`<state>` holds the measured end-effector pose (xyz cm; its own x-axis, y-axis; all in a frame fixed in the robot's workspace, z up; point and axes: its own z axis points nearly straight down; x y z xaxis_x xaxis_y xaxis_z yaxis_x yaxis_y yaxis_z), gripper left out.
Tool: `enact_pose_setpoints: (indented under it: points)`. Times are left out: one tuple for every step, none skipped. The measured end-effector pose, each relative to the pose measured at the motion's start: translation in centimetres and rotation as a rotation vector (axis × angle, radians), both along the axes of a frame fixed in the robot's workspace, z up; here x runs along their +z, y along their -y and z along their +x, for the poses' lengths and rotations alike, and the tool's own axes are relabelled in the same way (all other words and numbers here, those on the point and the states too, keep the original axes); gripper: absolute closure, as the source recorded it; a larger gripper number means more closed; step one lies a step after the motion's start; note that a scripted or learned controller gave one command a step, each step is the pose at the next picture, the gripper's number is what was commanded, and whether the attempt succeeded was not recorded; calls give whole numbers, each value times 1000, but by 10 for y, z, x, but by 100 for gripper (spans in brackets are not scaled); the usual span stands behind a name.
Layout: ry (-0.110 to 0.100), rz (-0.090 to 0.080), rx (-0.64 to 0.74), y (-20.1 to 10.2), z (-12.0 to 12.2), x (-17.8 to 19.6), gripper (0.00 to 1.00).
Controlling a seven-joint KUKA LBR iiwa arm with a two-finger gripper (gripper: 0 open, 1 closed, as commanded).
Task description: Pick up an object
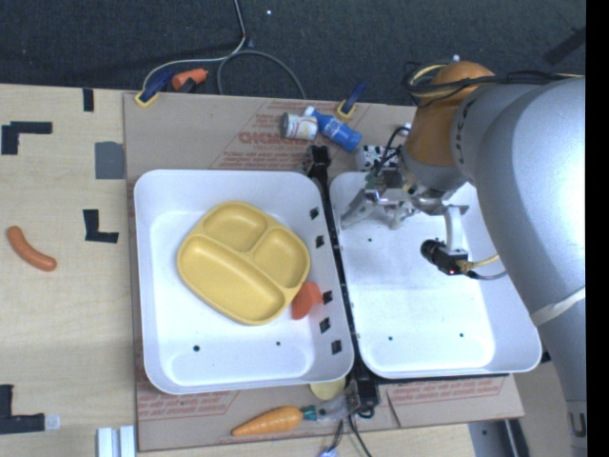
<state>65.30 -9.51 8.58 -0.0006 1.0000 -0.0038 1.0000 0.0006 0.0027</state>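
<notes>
I cannot tell the gripper (381, 201) state; it hangs at twelve o'clock of the right bin (428, 341). I judge nothing picked; yellow plate (243, 260) untouched.

A yellow divided plate (244, 261) is lying flat in the left bin (157, 284), turned at a slant, its three compartments facing up. It is sitting near the middle of that bin, a little toward the far side. A small orange-red piece (304, 300) is resting against the plate's right near edge, touching it, between the plate and the bin's right wall. Its exact shape is too small to tell.
</notes>
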Motion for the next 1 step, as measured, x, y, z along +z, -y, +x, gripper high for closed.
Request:
enact_pose_setpoints:
  points:
    - [-7, 2, 3, 1, 15, -1, 0]
